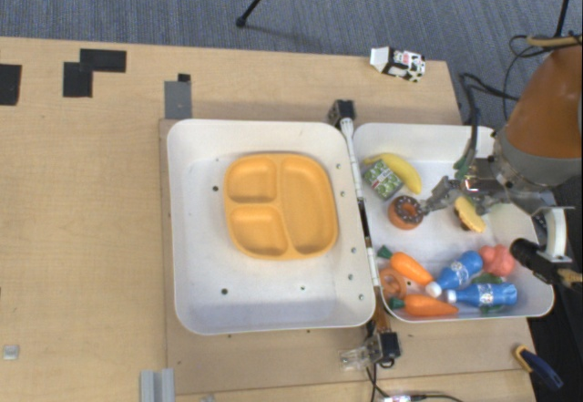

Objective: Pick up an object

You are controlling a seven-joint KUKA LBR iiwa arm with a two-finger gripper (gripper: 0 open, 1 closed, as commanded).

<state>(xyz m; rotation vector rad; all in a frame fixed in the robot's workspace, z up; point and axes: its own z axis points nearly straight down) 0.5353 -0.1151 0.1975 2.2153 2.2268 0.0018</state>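
My gripper (463, 201) hangs over the middle of the right bin (428, 132) with its fingers spread open; nothing is visibly gripped. A small yellow piece (471, 217) lies just below it, between the fingers. The left finger (440, 194) points toward a brown round ring-shaped toy (406, 211). Further back lie a banana (404, 170) and a green packet (382, 178). At the bin's front lie two orange carrots (412, 268) (428, 305), two blue bottles (460, 271) (488, 296) and a pink object (497, 259).
The left bin (187, 209) holds an orange-yellow divided plate (278, 206). A black-and-white item (398, 62) lies at the bench's back edge. The orange-banded arm (547, 122) overhangs the right bin's right side. Cables and a clamp (373, 350) sit at the front.
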